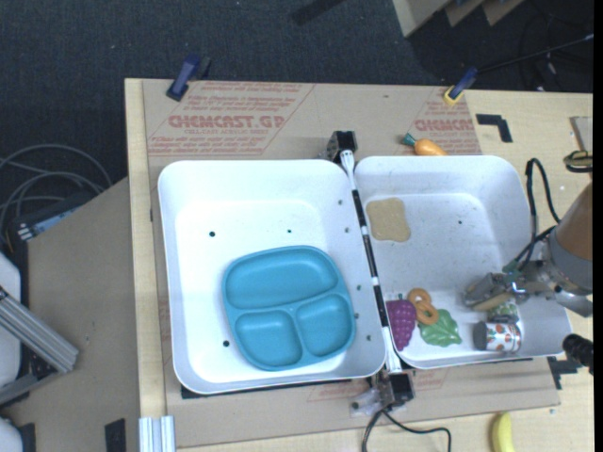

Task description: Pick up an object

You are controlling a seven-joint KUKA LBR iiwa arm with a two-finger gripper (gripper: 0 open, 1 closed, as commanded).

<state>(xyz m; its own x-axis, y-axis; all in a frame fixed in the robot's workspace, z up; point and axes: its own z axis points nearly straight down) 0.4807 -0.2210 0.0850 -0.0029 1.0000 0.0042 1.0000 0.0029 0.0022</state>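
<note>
Nearest my camera, at the bottom edge of the bench, I see the tip of a yellow banana-shaped toy (502, 433), below and slightly left of the gripper (487, 293) and outside both bins. The gripper itself sits low in the right shallow white bin (490, 182), near that bin's lower right corner, with the grey arm (573, 252) coming in from the right; I cannot tell how far apart its fingers stand, as they blur into a tangle of metal and something greenish. Just below the gripper lies a small cylindrical can with a printed label (499, 334), on its side and close enough that I cannot say whether they touch. To the gripper's left and a little lower I see a green leafy plastic piece (443, 330) with an orange ring-shaped piece (420, 303) resting against it, and beside those a purple bunch of toy grapes (401, 319) against the divider. Farther up and left of the gripper lies a flat tan square like a slice of toast (387, 219), well apart from it. Beyond the divider, far left of the gripper, the left white bin (188, 205) holds a blue three-compartment plastic tray (287, 304). An orange carrot-shaped toy (426, 146) lies on the cardboard above the right bin.
</note>
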